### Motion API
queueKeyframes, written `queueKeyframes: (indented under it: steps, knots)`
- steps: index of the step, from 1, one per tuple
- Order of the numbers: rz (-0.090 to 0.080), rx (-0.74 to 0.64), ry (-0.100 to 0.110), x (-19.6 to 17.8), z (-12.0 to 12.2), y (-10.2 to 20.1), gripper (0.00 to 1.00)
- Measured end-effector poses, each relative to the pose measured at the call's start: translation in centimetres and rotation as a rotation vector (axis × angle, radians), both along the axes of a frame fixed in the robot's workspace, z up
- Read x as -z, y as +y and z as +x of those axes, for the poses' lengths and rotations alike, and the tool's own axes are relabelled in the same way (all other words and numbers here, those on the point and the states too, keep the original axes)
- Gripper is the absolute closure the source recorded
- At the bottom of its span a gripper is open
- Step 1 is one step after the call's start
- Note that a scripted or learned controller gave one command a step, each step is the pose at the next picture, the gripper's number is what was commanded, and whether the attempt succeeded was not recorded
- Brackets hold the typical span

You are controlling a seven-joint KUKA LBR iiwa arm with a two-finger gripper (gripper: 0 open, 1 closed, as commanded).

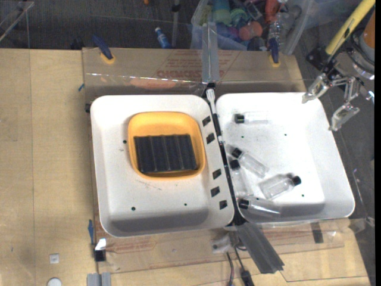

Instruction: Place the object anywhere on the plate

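An orange-yellow plate [166, 124] with a dark ridged insert lies in the left bin [113, 159]. Several clear vials with black caps lie in the right bin [309, 136]: one near the back [251, 118], one by the divider [249, 162], one toward the front [278, 186] and one at the front rim [257, 205]. My gripper [322, 109] hangs over the right bin's back right corner, well apart from every vial. It is open, with nothing between its fingers.
A raised divider with black clips [214, 154] separates the two bins. A clear box of colourful toys [250, 8] stands behind the bench. A yellow bar [351, 16] slants at the upper right.
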State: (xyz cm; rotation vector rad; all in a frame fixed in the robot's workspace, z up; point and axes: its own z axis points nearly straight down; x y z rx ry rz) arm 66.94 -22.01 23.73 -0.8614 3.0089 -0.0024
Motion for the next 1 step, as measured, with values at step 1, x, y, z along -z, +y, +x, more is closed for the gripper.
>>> queueKeyframes:
  steps: [1]
  knots:
    - [-0.002,-0.143,0.001,-0.49,-0.01,-0.03,0.0]
